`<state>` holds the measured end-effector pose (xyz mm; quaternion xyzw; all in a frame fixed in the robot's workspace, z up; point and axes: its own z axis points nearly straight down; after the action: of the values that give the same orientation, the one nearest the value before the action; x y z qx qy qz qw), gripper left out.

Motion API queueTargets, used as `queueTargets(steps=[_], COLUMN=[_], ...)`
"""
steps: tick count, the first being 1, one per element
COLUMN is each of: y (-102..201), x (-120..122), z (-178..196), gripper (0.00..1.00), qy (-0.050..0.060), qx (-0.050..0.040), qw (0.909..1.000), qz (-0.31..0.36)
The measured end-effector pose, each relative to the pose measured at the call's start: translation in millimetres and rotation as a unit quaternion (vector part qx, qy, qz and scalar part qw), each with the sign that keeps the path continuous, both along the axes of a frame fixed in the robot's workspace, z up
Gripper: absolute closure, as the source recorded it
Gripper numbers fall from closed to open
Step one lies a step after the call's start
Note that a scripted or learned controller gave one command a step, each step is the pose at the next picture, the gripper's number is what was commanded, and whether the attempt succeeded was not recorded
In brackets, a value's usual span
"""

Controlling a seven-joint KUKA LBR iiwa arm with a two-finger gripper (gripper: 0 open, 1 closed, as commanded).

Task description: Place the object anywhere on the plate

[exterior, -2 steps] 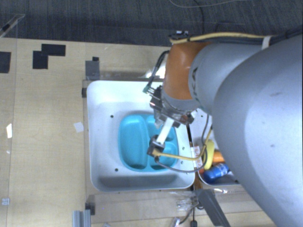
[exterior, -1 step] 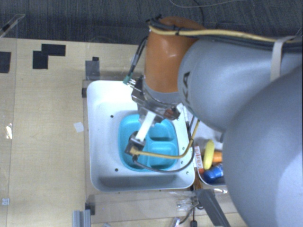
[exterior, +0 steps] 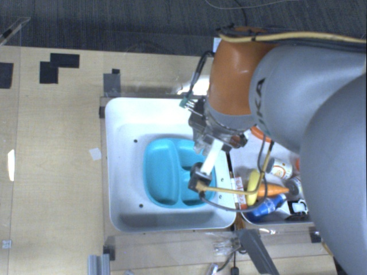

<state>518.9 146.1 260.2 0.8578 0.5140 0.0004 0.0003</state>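
- The pincer (exterior: 200, 146) hangs under the orange-banded wrist, over the left bin (exterior: 123, 153). Whether it is released or clenched cannot be told, because the wrist covers its tip (nothing can be made out in its hold).
- One plate (exterior: 161, 175), bright blue and split into compartments, lies flat on the floor of the left bin. It sits under the pincer and spreads out to its left. The plate's long axis runs from the far side of the bin to the near side, at a slight slant.
- Which thing the task means cannot be told. The loose things all lie to the pincer's right and a little nearer the camera, in the right bin (exterior: 281, 218), apart from the plate.
- Four things can be counted there, one of each:
  - A yellow piece (exterior: 253, 182) is closest to the pincer, with its long axis nearly up-and-down in the view.
  - An orange piece (exterior: 274, 189) touches the yellow one and lies crosswise, pointing away from the pincer.
  - A blue piece (exterior: 266, 207) lies just nearer the camera than the orange one, slanting.
  - A white-and-orange can (exterior: 281, 169) stands beyond them, partly under the arm.
- The two bins sit side by side on the pale tabletop (exterior: 51, 171).
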Motion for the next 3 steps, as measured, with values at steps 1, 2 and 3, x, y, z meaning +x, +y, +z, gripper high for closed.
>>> queueTargets(steps=[1, 2, 3], y=[36, 25, 25], x=[-15, -17, -17], z=[28, -54, -53], gripper=[1.0, 1.0, 0.0], qy=[-0.001, 0.0, 0.0], qx=[0.0006, 0.0003, 0.0005], qw=[0.9963, 0.9954, 0.9954], qz=[-0.086, -0.096, -0.096])
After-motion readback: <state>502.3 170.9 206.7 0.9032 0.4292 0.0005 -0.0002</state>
